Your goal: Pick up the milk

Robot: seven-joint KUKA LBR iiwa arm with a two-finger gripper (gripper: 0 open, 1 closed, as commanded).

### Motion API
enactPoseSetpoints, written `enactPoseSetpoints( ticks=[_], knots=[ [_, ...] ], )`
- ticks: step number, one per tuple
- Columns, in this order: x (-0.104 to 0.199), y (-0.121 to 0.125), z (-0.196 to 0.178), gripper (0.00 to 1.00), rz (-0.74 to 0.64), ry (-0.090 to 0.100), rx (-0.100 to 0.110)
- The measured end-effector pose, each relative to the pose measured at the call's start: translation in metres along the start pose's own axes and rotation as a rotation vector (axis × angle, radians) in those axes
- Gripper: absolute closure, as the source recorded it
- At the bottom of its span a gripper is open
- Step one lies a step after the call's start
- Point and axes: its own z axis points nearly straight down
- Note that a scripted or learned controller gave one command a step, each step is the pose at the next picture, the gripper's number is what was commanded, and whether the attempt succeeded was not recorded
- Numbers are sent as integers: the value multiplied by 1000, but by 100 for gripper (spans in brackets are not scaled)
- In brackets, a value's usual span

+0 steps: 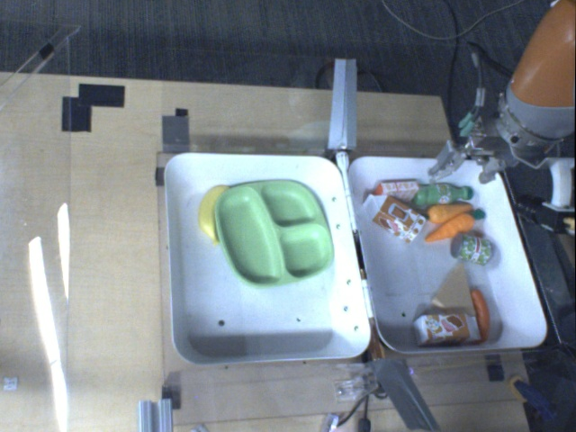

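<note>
The gripper (463, 156) hangs over the far rim of the right bin (531, 318), just beyond a green bottle (443, 193), two carrots (450, 221) and a milk carton (399, 218), while the left bin (193, 331) holds a green divided tray (274, 230).

I see even, soft overhead light, white glare streaks on the tabletop (54, 268) at left, and slightly blurry detail throughout.

Arm (540, 106): grey body, rounded orange band above the wrist, pale grey collar beneath. Claw (461, 156): small, metallic grey, angular fittings. Thin dark cable along the wrist side.
</note>
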Motion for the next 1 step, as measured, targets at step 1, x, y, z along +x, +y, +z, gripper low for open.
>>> enactPoseSetpoints(
  ticks=[1],
  knots=[
    [32,-33,152,0,-121,0,-3]
  ],
)
